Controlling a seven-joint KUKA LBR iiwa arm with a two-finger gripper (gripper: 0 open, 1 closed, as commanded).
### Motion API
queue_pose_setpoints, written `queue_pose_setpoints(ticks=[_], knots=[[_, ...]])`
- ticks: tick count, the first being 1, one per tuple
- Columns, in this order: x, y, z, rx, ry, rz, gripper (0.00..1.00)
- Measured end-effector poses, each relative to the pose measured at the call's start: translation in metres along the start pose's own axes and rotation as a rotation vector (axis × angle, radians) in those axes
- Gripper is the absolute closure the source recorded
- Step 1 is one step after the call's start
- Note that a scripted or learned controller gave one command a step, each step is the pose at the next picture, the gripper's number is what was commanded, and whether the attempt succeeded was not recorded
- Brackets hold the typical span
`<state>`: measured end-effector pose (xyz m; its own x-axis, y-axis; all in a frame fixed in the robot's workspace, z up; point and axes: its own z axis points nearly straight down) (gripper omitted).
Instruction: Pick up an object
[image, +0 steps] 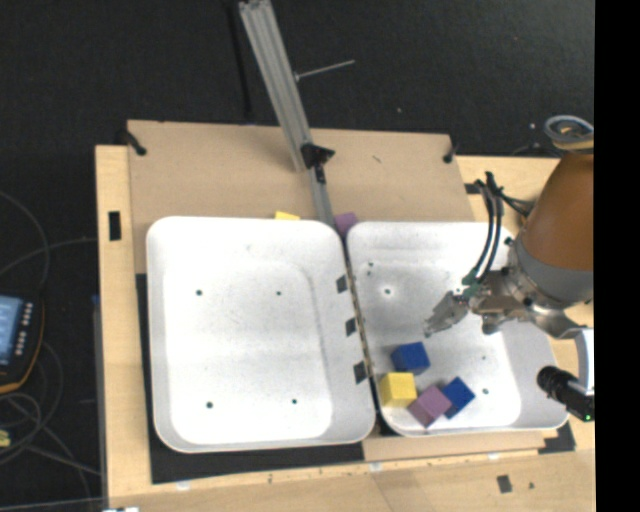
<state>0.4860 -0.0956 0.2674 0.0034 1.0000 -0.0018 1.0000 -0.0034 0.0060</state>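
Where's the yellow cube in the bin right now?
The yellow cube sits in the right bin near its lower-left corner, by the divider, just below a blue cube and left of the purple cube.

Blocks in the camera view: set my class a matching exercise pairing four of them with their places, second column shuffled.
Column one:
1. yellow cube
2. purple cube
3. yellow block
4. purple block

Column two:
A. outside the bins, behind the left bin's far rim
B. in the right bin, beside the divider, just below a blue cube
C. outside the bins, at the right bin's far left corner
D. in the right bin, near its front rim, touching another blue cube

Pairs: 1-B, 2-D, 3-A, 4-C
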Motion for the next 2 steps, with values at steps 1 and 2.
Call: queue_pose_setpoints(ticks=[1,2], knots=[[0.008,0.015,0.119,0.012,0.002,-0.003,0.0],[0.03,0.051,0.068,-0.001,0.001,-0.009,0.0]])
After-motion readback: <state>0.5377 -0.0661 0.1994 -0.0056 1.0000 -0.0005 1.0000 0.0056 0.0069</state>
